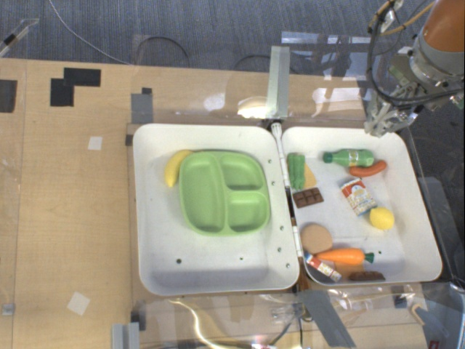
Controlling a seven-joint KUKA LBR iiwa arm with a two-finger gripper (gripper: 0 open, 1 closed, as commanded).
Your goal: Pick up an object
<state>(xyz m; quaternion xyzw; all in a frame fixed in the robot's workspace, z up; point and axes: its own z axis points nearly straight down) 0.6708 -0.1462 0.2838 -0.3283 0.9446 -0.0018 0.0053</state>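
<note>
- Hovering over the far right corner of the right bin (414,195), that's where my fingers (379,122) are. Open or closed? From this angle I cannot tell.

- Which piece do you want?

- The lemon (382,218). It lies on the right side of that bin, about halfway down, with bare white floor around most of it. The packet (357,196) is just beside it on the upper left, but I don't think they touch.

- Why not the bottle (349,157)? It's nearer to you.

- It lies against the sausage (367,169), so I'd probably nudge both. The lemon gives me room on either side.

- How do you expect it to handle?

- Light, I'd guess, and stiff, a hollow toy rather than fruit. Nothing fragile there. My worry is the shape: rounded and smooth-looking, so it could squirt out sideways if I pinch off-centre, or roll when one side touches first.

- So where do you take hold?

- Across its short waist, straight down over the middle, away from the tapered ends, and turned so I don't catch the packet.
</note>
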